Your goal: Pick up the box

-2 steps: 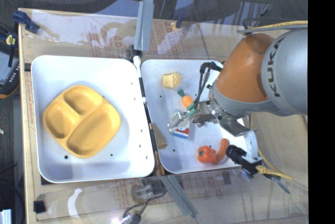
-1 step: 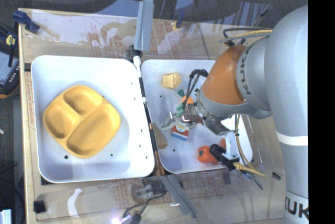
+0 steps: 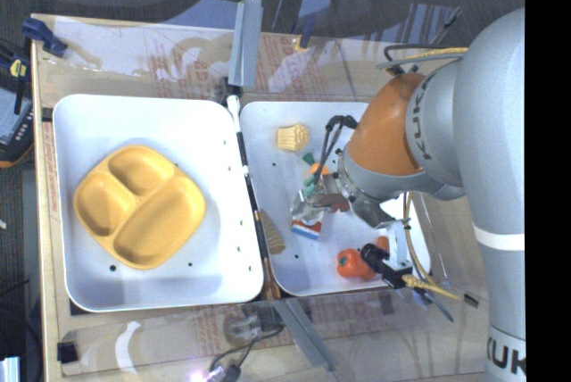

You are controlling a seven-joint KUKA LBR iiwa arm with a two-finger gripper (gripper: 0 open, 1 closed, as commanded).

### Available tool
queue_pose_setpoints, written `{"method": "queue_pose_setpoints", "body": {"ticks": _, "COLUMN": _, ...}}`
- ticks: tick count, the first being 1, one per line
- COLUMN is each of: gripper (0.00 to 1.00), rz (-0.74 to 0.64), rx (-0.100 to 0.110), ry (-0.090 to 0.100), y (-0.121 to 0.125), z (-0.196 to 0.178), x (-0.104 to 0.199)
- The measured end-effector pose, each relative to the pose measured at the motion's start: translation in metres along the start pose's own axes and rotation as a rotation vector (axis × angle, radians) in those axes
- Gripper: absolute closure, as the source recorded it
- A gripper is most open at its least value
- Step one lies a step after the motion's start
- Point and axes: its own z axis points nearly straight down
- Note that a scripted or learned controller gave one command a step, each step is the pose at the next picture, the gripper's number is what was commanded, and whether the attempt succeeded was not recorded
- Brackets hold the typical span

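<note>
Two-finger gripper (image 3: 312,209) low over small white box with red-blue print (image 3: 306,228), right white bin (image 3: 268,126). Jaw state: cannot tell. Risk: box slips; red-orange toy (image 3: 351,262) near.

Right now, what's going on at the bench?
The KUKA arm reaches into the right bin, its tool low over a small box with red and blue markings. Whether it grips the box is unclear. Also in that bin are a yellow ridged piece and an orange-red toy. The left bin holds a yellow divided tray.
</note>
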Motion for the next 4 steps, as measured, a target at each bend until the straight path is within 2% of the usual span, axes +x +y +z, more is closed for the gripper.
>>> {"method": "queue_pose_setpoints", "body": {"ticks": 1, "gripper": 0.0, "rz": -0.001, "rx": 0.0, "ry": -0.001, "y": 0.0, "z": 0.0, "x": 0.0}}
{"method": "queue_pose_setpoints", "body": {"ticks": 2, "gripper": 0.0, "rz": -0.057, "rx": -0.017, "ry": -0.003, "y": 0.018, "z": 0.023, "x": -0.017}}
{"method": "queue_pose_setpoints", "body": {"ticks": 3, "gripper": 1.0, "rz": -0.06, "rx": -0.019, "ry": -0.006, "y": 0.019, "z": 0.012, "x": -0.018}}
{"method": "queue_pose_setpoints", "body": {"ticks": 4, "gripper": 1.0, "rz": -0.241, "rx": -0.009, "ry": -0.001, "y": 0.017, "z": -0.104, "x": 0.039}}
